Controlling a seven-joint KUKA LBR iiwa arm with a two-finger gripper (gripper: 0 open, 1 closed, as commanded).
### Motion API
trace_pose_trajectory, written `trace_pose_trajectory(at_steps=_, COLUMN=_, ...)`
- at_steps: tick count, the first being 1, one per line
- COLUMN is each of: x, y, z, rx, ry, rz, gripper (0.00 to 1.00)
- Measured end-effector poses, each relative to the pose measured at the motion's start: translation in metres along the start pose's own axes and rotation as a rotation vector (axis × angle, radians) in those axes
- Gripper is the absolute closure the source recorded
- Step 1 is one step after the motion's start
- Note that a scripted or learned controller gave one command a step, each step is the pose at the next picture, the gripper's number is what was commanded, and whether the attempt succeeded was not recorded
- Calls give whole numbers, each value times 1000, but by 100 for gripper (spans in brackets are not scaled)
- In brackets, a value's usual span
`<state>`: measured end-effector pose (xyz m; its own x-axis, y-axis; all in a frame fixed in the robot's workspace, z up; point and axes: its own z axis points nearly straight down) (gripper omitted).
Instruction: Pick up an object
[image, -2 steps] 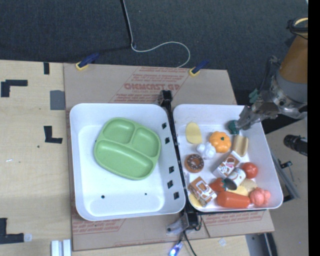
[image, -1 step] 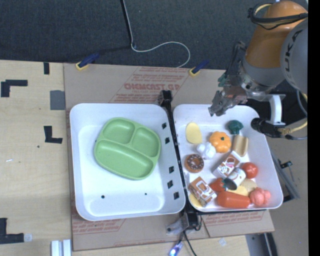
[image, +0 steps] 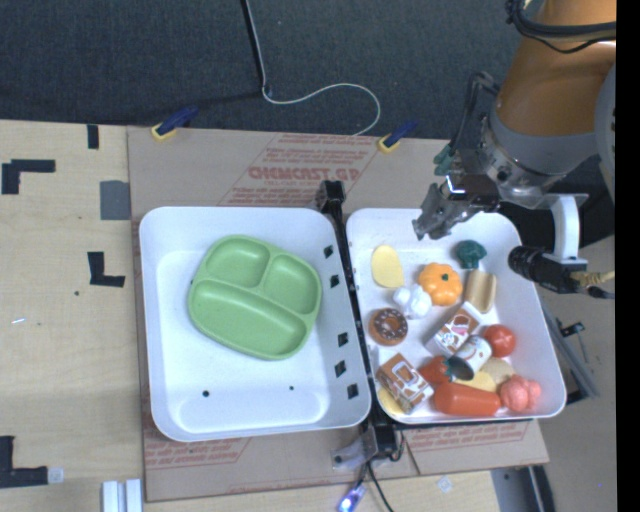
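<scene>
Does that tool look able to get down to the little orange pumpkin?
Probably yes. The tool hangs just above the pumpkin, whose top is uncovered, though a white piece and a tan block crowd its sides.

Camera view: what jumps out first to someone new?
The green divided plate lying alone in the left bin, and beside it the right bin crowded with small toy foods, such as an orange pumpkin near the middle and a chocolate donut by the left wall. The gripper hangs over the right bin's far edge, with nothing visibly between its fingers.
</scene>
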<state>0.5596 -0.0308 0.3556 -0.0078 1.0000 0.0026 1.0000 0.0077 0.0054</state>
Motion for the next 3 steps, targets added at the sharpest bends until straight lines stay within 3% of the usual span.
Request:
trace_pose_trajectory(at_steps=1, x=41, y=-43, z=-83, rx=-3, ry=0, rz=0, gripper=100)
trace_pose_trajectory(at_steps=2, x=68, y=-77, z=-58, rx=10, ry=-2, rz=4, gripper=100)
trace_pose_trajectory(at_steps=3, x=123, y=-75, z=-56, rx=7, ry=-2, rz=1, gripper=100)
